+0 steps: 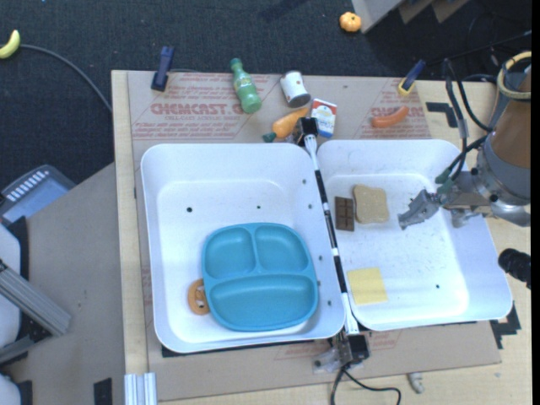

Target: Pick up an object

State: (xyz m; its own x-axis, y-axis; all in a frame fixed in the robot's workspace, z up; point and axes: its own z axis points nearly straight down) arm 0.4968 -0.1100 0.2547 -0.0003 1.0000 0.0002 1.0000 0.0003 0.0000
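In the right bin [483, 309] lie a tan bread slice [370, 203], a dark brown chocolate bar [344, 213] touching its left edge, and a yellow cheese square [367, 285] nearer the front. My gripper [411, 213] hangs over this bin, just right of the bread slice and pointing left toward it. Nothing is visibly held. The grey arm with its orange band [511, 137] comes in from the right.
The left bin [169, 226] holds a blue divided plate [260, 275] with a small brown pretzel [197, 297] at its left edge. Behind the bins, on the board, lie a green bottle [245, 87], a can [294, 88], a carrot [288, 123], a small carton [323, 116] and a sausage [391, 118].
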